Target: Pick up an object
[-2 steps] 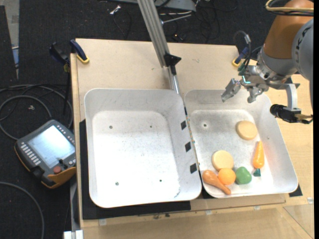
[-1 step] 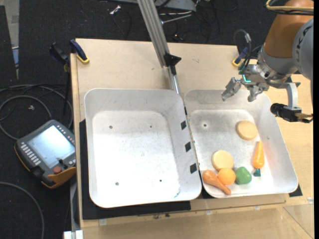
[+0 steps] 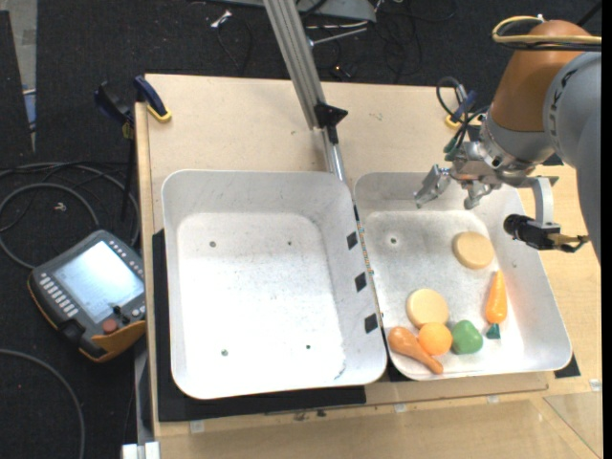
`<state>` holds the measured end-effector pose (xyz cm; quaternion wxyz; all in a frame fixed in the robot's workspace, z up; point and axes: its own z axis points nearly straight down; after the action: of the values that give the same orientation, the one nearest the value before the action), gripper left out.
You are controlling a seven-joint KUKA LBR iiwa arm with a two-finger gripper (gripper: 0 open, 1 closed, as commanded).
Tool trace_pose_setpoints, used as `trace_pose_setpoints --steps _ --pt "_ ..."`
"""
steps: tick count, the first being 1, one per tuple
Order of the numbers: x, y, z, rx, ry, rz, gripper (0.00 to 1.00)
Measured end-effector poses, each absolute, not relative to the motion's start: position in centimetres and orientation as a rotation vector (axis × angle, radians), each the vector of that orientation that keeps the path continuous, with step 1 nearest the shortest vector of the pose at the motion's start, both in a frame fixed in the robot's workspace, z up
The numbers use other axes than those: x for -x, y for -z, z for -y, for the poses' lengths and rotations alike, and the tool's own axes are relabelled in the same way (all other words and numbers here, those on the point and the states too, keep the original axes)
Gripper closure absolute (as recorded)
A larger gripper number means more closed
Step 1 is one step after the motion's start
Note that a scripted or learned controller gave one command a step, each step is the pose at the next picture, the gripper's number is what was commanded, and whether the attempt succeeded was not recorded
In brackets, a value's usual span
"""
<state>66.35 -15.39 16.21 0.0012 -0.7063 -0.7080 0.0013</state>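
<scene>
My gripper [image 3: 452,191] hangs over the far end of the right bin [image 3: 402,232], its two fingers spread open with nothing between them. Below it in that bin lie a tan round disc [image 3: 472,250], a carrot [image 3: 495,299], a pale yellow round piece [image 3: 426,307], an orange ball [image 3: 435,338], a green piece [image 3: 467,338] and an orange gourd-shaped piece [image 3: 409,345]. The disc is the nearest of them to the gripper, a little toward the front and to the right of it.
The left bin [image 3: 253,275] stands beside the right one. A slanted metal post [image 3: 301,60] rises from between the bins at the back. A teach pendant [image 3: 91,295] lies off the bench at the left.
</scene>
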Motion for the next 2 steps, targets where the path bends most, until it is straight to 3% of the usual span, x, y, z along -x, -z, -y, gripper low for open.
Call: trace_pose_setpoints --steps 1,2 --pt "-66.36 -9.77 15.52 2.216 -0.006 2.221 0.0" --pt "-66.39 -9.54 15.45 2.217 -0.002 2.226 0.0"
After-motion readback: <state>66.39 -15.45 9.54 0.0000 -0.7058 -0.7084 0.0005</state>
